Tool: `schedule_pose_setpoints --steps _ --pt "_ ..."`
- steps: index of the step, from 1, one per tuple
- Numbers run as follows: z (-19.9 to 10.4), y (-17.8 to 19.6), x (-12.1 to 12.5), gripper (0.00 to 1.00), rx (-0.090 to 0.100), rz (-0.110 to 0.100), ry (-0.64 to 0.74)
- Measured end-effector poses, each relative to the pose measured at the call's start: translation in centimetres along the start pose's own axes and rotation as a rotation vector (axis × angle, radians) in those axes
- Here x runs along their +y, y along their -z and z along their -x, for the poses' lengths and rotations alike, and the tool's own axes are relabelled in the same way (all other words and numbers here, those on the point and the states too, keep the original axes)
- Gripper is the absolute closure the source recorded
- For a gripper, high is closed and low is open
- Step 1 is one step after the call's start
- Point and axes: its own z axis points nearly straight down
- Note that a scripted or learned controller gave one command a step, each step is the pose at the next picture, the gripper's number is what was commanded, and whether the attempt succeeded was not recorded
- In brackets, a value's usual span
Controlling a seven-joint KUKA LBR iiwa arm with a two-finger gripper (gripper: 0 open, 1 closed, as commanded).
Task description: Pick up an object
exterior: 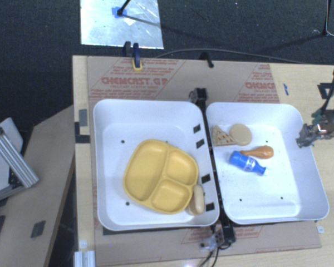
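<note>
The setting is a robotics laboratory test cell, indicated by the two shallow white plastic bins [300,166] mounted side by side on a clamped brown cardboard sheet [156,77], with an aluminium extrusion frame [11,157] to their left and dark carpet [33,38] beyond them.

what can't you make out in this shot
- Gripper: small, blurred, at the camera view's right edge beside the right bin; its state is unreadable.
- Blue bottle: label too small to read.
- Yellow divided tray: hides part of the left bin floor.
- Tan piece: too small to identify.
</note>
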Motion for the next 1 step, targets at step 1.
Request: schedule_pose_setpoints --steps 1 --pt "-4.90 0.25 0.45 1.00 0.003 -0.003 0.005"
